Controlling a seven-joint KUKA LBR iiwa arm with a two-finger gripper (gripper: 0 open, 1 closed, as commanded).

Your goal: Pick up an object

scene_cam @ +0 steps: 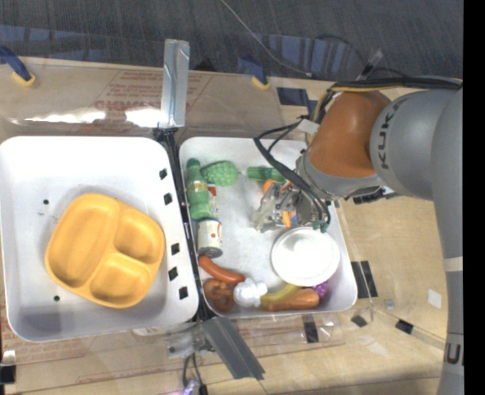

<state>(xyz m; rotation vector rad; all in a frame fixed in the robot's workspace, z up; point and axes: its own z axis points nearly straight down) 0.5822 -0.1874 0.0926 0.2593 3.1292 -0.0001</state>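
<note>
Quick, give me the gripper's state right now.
Gripper: cannot be told. It is down in the right bin, among small toys beside the white bowl.

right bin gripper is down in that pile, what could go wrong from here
1. The gripper sits among small crowded toys beside the round white bowl; it might knock the bowl or close on nothing.
2. Black cables loop over the white right bin and could snag.
</note>
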